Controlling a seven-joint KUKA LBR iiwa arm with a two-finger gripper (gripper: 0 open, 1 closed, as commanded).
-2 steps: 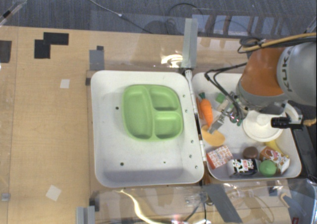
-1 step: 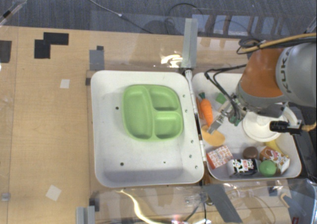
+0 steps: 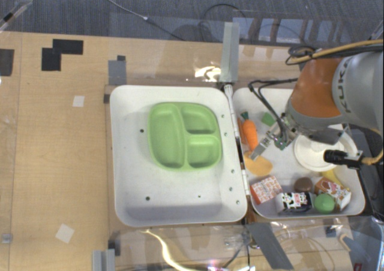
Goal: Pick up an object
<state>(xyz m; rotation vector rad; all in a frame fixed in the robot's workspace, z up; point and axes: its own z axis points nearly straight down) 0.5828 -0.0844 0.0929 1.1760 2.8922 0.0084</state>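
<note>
While the grey arm with its orange band reaches in from the right, its gripper hangs low over the right bin, fingers slightly apart and nothing between them; one fingertip sits just above the yellow-orange piece, whether touching I cannot tell; carrot lies just left of the gripper, near the bin's left wall; white plate is right of the gripper, partly under the wrist; red-and-white carton lies below the gripper toward the bin's front; black-and-white carton just right of that; brown round item above it; green ball at front right, touching a colourful box; left bin holds a green divided tray, well apart from the gripper.
</note>
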